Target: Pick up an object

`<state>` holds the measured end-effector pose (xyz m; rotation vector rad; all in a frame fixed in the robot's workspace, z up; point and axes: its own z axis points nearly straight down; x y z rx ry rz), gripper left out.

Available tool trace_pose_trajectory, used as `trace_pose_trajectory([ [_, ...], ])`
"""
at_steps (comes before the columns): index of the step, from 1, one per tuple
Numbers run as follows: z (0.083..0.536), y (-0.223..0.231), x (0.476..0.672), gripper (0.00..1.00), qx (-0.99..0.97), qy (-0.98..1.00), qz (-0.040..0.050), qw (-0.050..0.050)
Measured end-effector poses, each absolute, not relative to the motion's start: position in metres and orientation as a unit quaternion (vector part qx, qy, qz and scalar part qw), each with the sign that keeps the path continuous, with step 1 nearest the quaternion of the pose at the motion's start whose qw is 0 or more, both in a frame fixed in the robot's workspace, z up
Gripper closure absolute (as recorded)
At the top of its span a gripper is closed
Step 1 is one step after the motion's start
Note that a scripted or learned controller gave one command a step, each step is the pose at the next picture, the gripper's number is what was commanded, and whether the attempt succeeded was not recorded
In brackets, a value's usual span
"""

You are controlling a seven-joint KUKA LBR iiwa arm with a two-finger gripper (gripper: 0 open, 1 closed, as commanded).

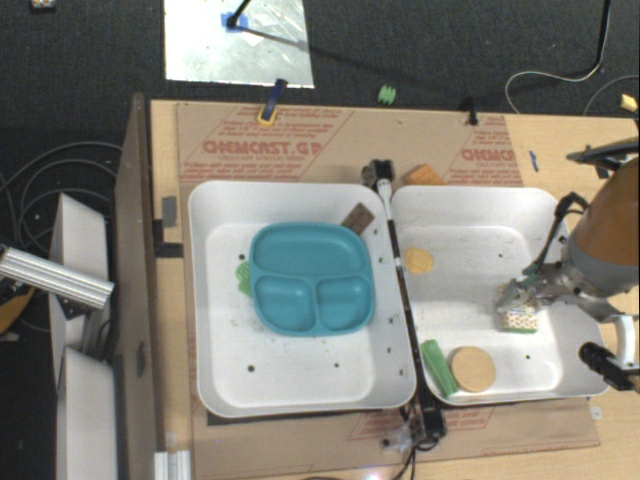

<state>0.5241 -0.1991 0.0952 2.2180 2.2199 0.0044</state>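
Gripper [520, 303] sits low in the right bin [480, 203], directly over a small speckled white block [518, 319]; jaws' spacing cannot be told. Near it: tan round disc [473, 369], green stick [437, 367]. Left bin [215, 298] holds 1 teal divided tray [310, 278].

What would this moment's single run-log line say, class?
gripper: low in right bin | at: small patterned block | grasp: unclear | left bin: teal tray
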Motion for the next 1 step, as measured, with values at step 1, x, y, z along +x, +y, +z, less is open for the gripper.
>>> trace_pose_trajectory([
  [1, 0.2007, -0.1174, 0.5808, 1.0, 0.702, 0.712, 0.0059, 0.005],
])
